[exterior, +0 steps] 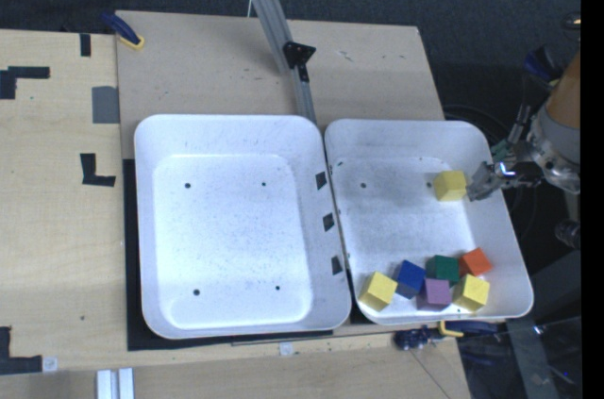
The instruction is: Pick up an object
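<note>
While I look down from the fixed camera, I log the nearest items first: a blue clamp (418,339) with a yellow tip sits at the front lip of the right bin (396,152). Just inside that front edge I count a cluster of small blocks packed close together: a yellow block (378,290) at the left, then a blue block (411,278), a purple block (437,292), a green block (442,269), a second yellow one (474,292) and an orange block (477,261) at the right end. The left bin (226,133) stands beside it, their rims touching along the middle. Farther back in the right bin, well apart from the cluster, a lone yellow block (450,186) lies near the right wall. The gripper (488,177) comes in over that wall and sits just beside this block, on its right; I cannot tell whether the fingers are spread or closed, nor whether they touch the block, as they are too small and dark to read. Behind both bins a grey metal bar (269,1) slants across the wooden bench (189,58).
</note>
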Robot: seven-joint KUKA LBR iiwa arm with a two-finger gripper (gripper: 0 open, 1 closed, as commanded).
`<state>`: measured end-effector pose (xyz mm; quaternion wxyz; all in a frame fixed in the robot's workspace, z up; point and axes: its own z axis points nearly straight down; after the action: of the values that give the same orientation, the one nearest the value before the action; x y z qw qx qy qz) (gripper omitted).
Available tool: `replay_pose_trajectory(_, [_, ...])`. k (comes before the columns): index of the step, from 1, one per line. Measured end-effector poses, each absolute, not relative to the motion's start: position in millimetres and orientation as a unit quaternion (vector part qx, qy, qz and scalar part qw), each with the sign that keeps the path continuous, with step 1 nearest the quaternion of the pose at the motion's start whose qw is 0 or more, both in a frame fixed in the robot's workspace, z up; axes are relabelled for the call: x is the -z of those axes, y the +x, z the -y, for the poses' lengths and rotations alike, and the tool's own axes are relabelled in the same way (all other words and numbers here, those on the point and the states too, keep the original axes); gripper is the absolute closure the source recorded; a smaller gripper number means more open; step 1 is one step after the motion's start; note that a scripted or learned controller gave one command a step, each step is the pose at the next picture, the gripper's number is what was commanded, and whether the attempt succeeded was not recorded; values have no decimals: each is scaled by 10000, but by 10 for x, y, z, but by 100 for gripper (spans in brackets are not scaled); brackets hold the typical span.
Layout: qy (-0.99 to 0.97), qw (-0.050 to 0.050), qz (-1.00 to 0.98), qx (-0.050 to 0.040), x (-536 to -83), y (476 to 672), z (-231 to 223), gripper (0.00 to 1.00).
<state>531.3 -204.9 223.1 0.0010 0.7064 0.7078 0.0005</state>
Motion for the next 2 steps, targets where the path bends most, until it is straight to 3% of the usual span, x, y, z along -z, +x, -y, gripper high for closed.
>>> replay_pose_trajectory(2, [7044,-5,-7098,-8,-2291,5597,923,100])
